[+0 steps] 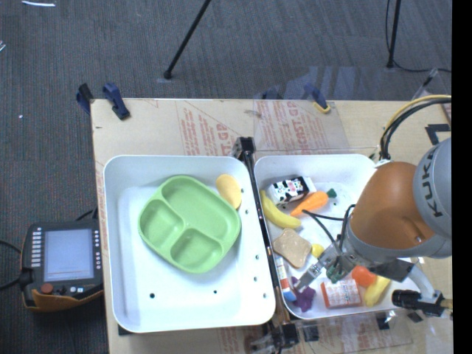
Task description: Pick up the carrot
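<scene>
Right bin [354,164] (carrot [310,203] inside)

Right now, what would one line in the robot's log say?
arm: over right bin | gripper: low, near bread | carrot: lying by banana, not held | task: pending

A wooden bench on a dark floor

The grey carpet [110,35] holds two thin black stand legs [193,28], and a small screen [68,255] sits left of the bench [184,127].

my feed: orange carrot [310,203]; yellow banana [278,212]; green plate [189,223]; white bins [118,198]; black-white cow-print box [289,189]; tan toast [293,248]
</scene>
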Action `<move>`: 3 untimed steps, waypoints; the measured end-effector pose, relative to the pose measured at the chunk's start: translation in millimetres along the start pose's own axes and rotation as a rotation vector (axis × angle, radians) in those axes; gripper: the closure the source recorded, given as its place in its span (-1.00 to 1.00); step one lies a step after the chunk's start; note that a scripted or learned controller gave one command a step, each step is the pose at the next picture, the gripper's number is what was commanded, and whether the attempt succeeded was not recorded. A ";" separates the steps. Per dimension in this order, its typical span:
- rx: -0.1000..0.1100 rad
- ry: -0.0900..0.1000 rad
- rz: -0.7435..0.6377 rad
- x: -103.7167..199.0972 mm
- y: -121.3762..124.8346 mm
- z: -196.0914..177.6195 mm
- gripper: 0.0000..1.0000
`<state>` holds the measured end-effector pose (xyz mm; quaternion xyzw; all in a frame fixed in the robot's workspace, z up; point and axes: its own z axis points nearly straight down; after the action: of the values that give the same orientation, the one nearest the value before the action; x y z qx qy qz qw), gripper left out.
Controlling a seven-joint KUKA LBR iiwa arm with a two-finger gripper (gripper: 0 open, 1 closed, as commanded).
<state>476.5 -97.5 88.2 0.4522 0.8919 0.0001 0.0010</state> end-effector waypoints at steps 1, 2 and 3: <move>0.000 0.002 -0.045 -49.0 61.2 0.7 -1.00; -0.001 0.000 0.047 -116.4 98.2 0.0 -1.00; -0.001 0.000 0.045 -116.1 99.0 -10.0 1.00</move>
<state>625.0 -132.7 98.5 0.4720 0.8816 0.0007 0.0011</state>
